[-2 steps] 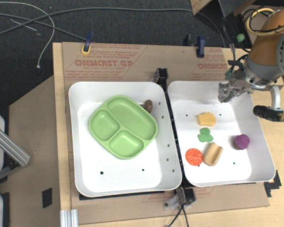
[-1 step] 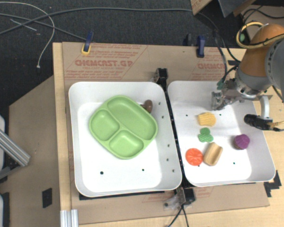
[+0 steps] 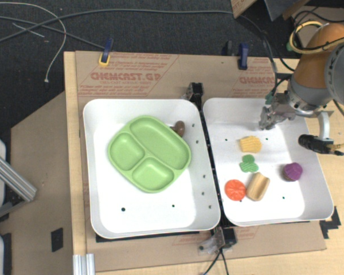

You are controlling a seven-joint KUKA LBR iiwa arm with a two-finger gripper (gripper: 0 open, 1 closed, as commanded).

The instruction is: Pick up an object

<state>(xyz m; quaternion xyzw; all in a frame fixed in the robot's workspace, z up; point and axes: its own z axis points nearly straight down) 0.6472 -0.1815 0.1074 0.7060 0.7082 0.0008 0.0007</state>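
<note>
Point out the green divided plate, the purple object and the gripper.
green divided plate (image 3: pixel 149 153): camera view, on the ridge between its compartments.
purple object (image 3: pixel 293 171): camera view, on its middle.
gripper (image 3: pixel 268 122): camera view, at its fingertips over the right bin.

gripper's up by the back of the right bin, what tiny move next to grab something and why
Probably shift the gripper toward the bin's front and lower it over the yellow piece. That piece lies nearest, just ahead of the gripper, with bare bin floor around it, apart from the green piece.
</note>
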